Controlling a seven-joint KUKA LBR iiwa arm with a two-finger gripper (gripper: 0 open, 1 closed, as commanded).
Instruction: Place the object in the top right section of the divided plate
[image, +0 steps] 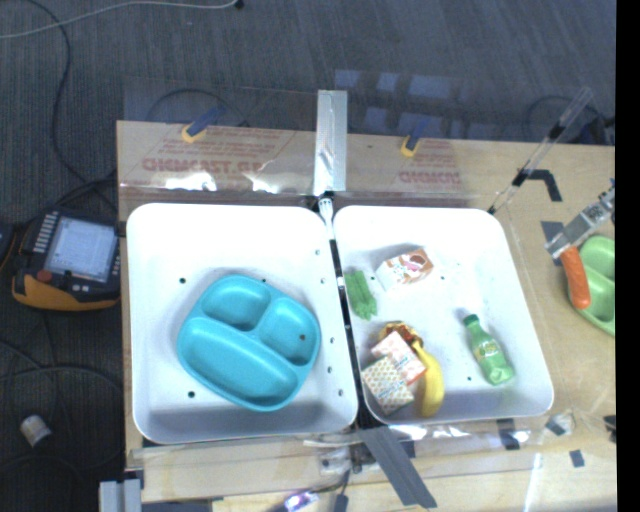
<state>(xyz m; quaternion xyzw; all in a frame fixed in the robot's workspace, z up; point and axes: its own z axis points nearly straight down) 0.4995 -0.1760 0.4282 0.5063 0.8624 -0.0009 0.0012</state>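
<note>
Fingers open or closed, I cannot tell. The candidate objects lie in the right-hand white bin (500, 250). The teal divided plastic plate (235, 368) sits in the left-hand white bin (160, 250). I'd aim for its upper-right section (292, 330) and release low.

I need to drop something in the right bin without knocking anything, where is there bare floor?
In the right bin, bare floor lies between the round white packet and the green bottle, and along the far rim. It is crowded at the near left, where the banana and snack packets bunch together.
</note>
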